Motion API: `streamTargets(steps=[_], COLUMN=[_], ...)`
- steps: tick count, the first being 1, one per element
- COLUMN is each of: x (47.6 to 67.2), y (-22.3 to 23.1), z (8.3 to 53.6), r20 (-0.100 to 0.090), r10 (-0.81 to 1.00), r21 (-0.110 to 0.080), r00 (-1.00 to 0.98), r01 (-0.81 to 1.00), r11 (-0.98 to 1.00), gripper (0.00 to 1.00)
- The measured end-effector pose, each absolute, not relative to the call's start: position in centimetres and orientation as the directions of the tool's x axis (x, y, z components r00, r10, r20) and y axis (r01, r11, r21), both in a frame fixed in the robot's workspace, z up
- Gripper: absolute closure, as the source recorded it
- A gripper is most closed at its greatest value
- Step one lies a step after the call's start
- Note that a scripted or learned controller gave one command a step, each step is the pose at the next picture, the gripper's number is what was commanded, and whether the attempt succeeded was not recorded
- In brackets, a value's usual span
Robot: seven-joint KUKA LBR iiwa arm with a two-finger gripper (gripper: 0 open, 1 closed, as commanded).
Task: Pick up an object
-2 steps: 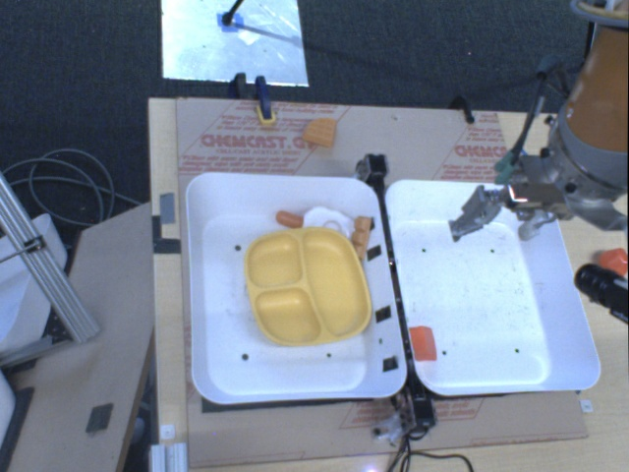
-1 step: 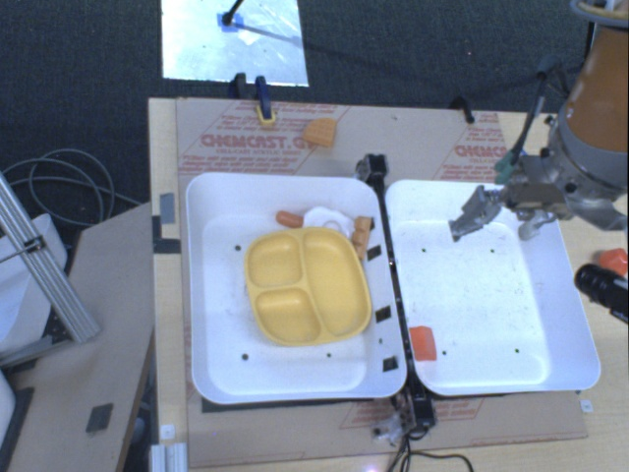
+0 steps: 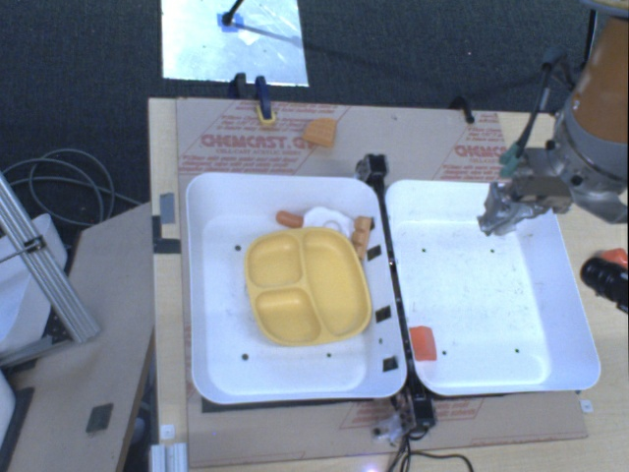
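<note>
- Pincer (image 3: 498,220) over the right bin's (image 3: 550,362) upper right part, above bare floor; cannot tell if clenched or released.
- Orange block (image 3: 422,342) at the right bin's lower left corner, well apart from pincer.
- Yellow divided tray (image 3: 306,287) in left bin (image 3: 216,362), small orange pieces (image 3: 290,219) and a white item (image 3: 328,218) just above.
</note>
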State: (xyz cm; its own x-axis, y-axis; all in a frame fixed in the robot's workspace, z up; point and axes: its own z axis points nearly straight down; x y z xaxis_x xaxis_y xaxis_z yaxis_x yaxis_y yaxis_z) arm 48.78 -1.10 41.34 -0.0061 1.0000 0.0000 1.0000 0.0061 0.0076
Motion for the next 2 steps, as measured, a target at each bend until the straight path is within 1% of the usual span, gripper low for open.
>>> streamTargets(steps=[1, 2], x=[48.77, 48.77], y=[-1.12, -1.12], z=[41.31, 41.31], r20=[0.000, 0.000], r10=[1.000, 1.000], r21=[0.007, 0.007], r00=[-0.006, -0.006], r01=[1.000, 1.000], r11=[0.006, 0.006], gripper=[0.00, 0.00])
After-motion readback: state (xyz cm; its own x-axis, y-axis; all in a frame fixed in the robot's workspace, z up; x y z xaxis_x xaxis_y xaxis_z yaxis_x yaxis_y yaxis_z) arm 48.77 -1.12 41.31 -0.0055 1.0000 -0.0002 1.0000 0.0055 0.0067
